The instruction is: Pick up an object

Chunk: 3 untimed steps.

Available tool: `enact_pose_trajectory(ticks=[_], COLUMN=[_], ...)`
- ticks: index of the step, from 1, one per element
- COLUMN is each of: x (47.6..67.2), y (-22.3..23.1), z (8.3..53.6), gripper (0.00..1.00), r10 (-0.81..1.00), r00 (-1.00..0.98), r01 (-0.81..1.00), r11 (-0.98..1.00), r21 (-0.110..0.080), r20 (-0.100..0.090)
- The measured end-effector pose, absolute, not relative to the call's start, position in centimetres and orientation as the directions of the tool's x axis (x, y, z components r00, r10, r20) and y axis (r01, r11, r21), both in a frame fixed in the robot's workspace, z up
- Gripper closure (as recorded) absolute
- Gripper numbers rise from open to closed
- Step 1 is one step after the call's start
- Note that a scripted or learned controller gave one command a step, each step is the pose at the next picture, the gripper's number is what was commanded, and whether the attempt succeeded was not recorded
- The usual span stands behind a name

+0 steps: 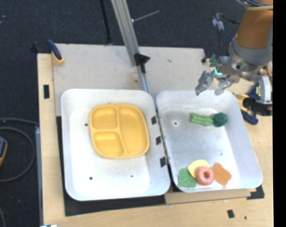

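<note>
My gripper [211,86] hangs over the far edge of the right bin [237,141], its two fingers spread open with nothing between them. Just below it, a green broccoli toy [209,119] lies in the far part of that bin. At the bin's near edge sit a pink donut [205,175], a yellow piece [198,166] behind it, a green piece [185,178] to its left and an orange piece [222,174] to its right.
The left bin [76,174] holds a yellow divided plate [119,130]. A slanted metal post [126,30] rises behind the bins. Blue-handled clamps sit at the bench's back left [55,51] and right edge [252,109].
</note>
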State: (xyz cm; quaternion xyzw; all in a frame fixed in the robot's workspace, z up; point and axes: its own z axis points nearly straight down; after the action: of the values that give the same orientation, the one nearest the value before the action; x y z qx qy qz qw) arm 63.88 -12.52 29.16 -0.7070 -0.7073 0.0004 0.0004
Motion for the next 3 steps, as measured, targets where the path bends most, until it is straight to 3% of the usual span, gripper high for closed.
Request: enact_pose_trajectory(ticks=[1, 3], x=[63.9, 64.9], y=[-12.5, -12.9], z=[29.3, 18.5], gripper=[0.00, 0.00], r10=[1.000, 1.000], r00=[-0.001, 0.001], r01=[1.000, 1.000], r11=[0.001, -0.001], r21=[0.002, -0.003], r20=[0.000, -0.001])
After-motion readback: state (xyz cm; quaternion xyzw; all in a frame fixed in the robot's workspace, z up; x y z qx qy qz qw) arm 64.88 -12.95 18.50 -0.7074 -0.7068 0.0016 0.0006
